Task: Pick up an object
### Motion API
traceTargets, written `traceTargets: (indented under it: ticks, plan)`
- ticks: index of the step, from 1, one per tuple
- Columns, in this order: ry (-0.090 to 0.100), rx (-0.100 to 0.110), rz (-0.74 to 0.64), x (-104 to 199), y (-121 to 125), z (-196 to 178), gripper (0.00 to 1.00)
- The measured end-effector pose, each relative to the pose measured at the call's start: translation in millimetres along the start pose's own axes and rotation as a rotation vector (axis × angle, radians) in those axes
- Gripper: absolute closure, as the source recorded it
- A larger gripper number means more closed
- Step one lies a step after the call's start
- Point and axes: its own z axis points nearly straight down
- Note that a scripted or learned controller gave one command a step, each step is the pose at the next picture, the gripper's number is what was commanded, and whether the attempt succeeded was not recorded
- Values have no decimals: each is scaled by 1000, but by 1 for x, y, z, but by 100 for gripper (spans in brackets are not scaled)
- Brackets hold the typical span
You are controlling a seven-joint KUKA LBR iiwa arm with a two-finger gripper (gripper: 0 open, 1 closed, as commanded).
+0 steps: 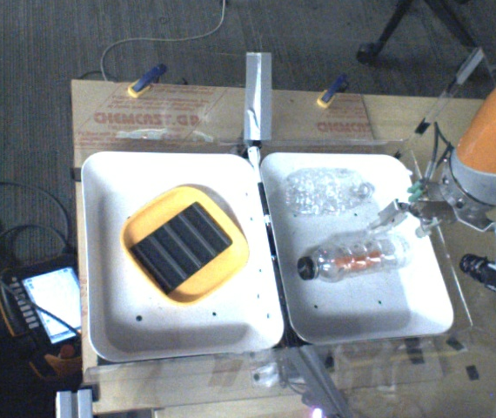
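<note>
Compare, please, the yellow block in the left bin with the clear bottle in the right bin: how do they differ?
The yellow block is opaque, with a black ribbed top; the clear plastic bottle is see-through, with something orange inside. The block is broad and flat with rounded corners, the bottle long and narrow. The block sits away from the arm, the bottle close under the gripper. Both rest alone-standing on white bin floors.

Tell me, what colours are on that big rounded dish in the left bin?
The rounded dish is yellow with a black ribbed centre, seen in the camera view.

End effector (402, 213) above bottle (357, 259)
</note>
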Motion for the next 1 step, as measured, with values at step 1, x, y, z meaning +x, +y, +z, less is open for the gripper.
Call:
traceTargets:
  ticks: [1]
  plan:
    - [2,-6,-212,-24,14,112,0]
